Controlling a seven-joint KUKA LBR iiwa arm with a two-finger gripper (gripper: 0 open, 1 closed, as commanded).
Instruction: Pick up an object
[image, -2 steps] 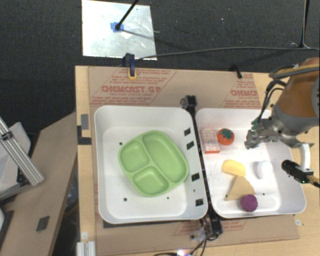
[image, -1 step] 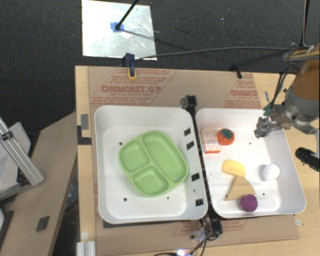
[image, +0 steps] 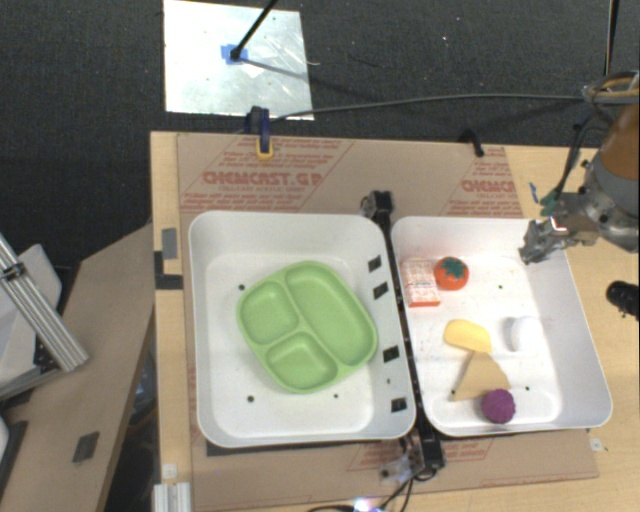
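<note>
Pickup not begun. Tool (image: 537, 243) hovers at upper right of frame, over right bin (image: 585, 330) far corner; cannot tell its opening, nothing seen in it. Tomato (image: 453, 272), yellow piece (image: 467, 336), purple ball (image: 498, 405) all lie in right bin. Descent, grasp, lift remain.

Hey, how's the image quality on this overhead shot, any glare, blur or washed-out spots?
Camera view: even, soft lighting with faint shadows; the right bin looks washed out, so the small white cup barely stands out; the shiny sheet at the top catches glare; the gripper looks slightly soft; the green tray is crisp.
</note>
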